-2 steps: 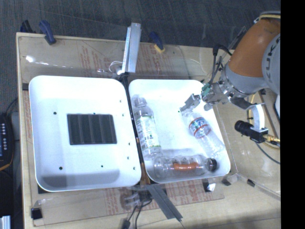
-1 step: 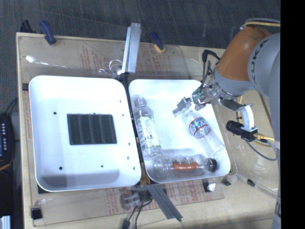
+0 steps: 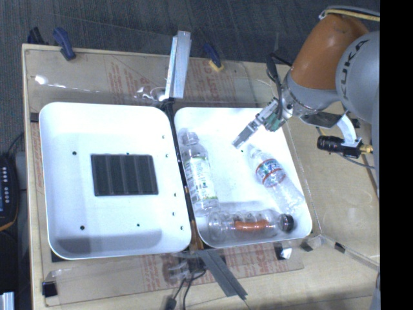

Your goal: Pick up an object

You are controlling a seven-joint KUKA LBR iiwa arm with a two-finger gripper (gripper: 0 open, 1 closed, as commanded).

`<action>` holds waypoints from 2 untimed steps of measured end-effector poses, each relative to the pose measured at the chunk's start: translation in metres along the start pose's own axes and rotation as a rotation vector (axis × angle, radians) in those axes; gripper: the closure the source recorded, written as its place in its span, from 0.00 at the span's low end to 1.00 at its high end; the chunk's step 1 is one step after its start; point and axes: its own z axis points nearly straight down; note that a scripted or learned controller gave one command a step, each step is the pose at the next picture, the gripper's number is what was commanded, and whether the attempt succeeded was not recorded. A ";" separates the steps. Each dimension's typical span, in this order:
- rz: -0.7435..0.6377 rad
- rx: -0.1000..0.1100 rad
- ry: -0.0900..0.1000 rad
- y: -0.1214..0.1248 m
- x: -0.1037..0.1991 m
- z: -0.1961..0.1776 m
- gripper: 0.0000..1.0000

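Three clear plastic bottles lie in the right bin (image 3: 222,118). One with a pale green label (image 3: 197,170) runs along the bin's left wall. One with a red and blue label (image 3: 273,176) lies slantwise at the right. A third with an orange band inside and a dark cap (image 3: 248,223) rests along the front wall. My gripper (image 3: 247,136) hangs over the bin's back right part, pointing down-left, just above the cap end of the red-labelled bottle. Nothing shows between its fingers.
The left bin (image 3: 64,128) holds a dark ribbed rectangular pad (image 3: 124,174). A grey metal bar (image 3: 177,66) stands upright behind the gap between the bins. Blue clamps (image 3: 63,42) grip the bench's back edge. A black cable fitting (image 3: 339,144) sticks out right of the wrist.
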 end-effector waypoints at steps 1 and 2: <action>-0.062 0.000 0.000 0.014 -0.019 0.023 0.00; -0.084 0.002 0.003 -0.001 -0.008 0.054 0.00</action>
